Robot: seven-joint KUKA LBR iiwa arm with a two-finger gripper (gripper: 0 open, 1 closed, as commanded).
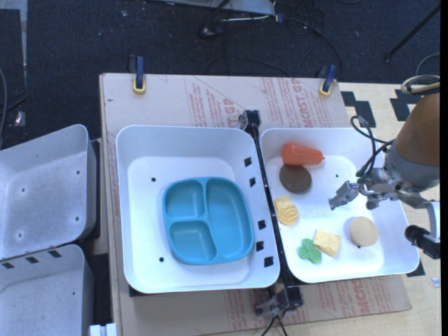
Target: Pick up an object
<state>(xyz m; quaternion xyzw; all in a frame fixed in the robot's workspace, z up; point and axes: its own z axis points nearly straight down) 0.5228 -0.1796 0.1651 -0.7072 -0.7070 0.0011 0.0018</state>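
Nearest in the right bin point(392, 261) lie a green piece point(309, 250), yellow wedge point(327, 241) and tan bun point(362, 231) – the bun closest below the gripper point(357, 193). Jaws appear spread, grasping nothing. Descend centred over one item – farther candidates: brown disc point(295, 178), orange carrot point(302, 154)

Glossy blue plastic tray point(207, 220); smooth white plastic bins point(133, 187)

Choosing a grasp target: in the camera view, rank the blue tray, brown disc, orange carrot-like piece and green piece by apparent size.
1. blue tray
2. orange carrot-like piece and brown disc, too alike to rank
3. green piece
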